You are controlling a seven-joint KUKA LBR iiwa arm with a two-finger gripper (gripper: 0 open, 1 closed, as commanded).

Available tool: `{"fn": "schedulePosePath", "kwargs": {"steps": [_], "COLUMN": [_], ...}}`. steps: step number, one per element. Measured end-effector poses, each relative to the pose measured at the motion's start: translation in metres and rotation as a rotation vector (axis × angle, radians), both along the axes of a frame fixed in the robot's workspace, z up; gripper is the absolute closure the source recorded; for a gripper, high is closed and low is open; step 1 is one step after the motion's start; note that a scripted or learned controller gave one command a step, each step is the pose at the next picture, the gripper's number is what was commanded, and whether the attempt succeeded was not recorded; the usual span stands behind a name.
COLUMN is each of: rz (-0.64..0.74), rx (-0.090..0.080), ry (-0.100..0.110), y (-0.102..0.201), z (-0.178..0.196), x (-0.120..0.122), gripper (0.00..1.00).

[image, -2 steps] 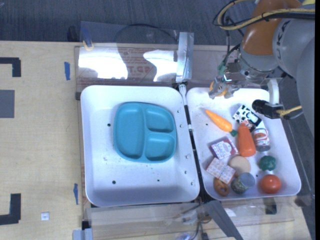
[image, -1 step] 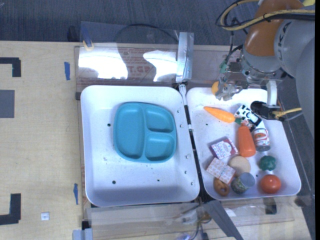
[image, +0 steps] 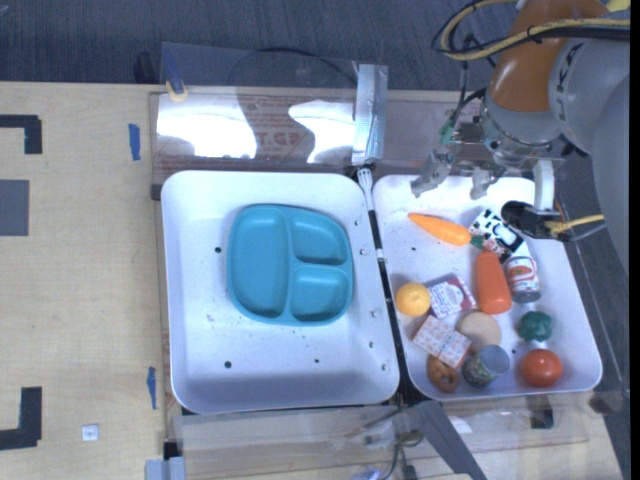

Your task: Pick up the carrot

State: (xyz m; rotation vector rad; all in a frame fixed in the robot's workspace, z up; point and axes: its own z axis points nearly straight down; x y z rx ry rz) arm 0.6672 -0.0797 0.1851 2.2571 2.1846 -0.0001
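Observation:
The carrot (image: 441, 229), orange and tapered, lies near the back of the right bin (image: 580, 298), its tip pointing left toward the divider. My gripper (image: 457, 179) hangs over the bin's back edge, just above and behind the carrot. It is open, one finger (image: 431, 179) to the left and the other to the right, with nothing between them. The carrot is apart from the fingers and fully in sight.
A darker orange-red stick-shaped food (image: 491, 281), a small can (image: 523, 276), a lemon (image: 412, 299), a tomato (image: 541, 367) and several other toy foods crowd the right bin. The left bin (image: 190, 298) holds a blue divided plate (image: 291, 264).

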Motion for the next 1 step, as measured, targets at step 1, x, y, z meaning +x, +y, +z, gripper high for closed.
{"fn": "schedulePosePath", "kwargs": {"steps": [1], "rz": [0.25], "rx": [0.0], "ry": [-0.003], "y": [-0.0282], "z": [-0.0982], "x": [0.0007], "gripper": [0.0]}}
